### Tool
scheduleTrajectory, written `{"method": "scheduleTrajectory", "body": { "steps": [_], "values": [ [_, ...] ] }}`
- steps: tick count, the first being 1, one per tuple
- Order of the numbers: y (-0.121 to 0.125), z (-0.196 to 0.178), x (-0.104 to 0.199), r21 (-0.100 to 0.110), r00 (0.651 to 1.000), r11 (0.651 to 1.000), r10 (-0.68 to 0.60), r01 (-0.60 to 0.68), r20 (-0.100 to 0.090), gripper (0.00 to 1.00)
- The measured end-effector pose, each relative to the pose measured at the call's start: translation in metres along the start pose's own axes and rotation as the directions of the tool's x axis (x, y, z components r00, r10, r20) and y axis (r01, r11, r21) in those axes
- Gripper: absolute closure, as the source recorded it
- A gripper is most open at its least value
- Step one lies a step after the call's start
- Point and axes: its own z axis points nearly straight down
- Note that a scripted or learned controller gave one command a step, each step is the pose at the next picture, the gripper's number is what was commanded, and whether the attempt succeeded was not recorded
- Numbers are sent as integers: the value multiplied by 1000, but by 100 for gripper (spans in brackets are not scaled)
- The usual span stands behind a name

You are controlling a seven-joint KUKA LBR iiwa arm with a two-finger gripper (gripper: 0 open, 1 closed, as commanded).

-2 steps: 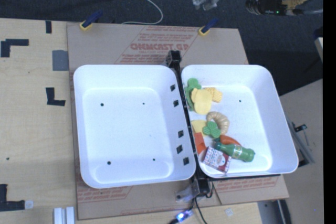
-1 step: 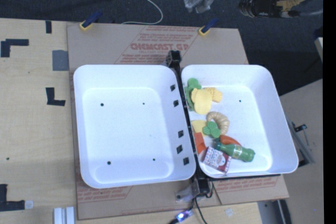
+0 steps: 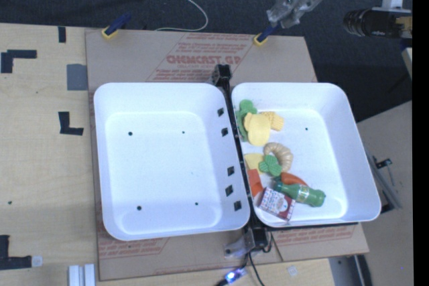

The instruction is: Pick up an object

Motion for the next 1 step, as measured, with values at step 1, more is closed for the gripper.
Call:
{"method": "scheduleTrajectory", "body": {
  "steps": [1],
  "values": [
    [-33, 155, 59, 17, 1000, 1000, -9, 9, 1, 100]
  ]
}}
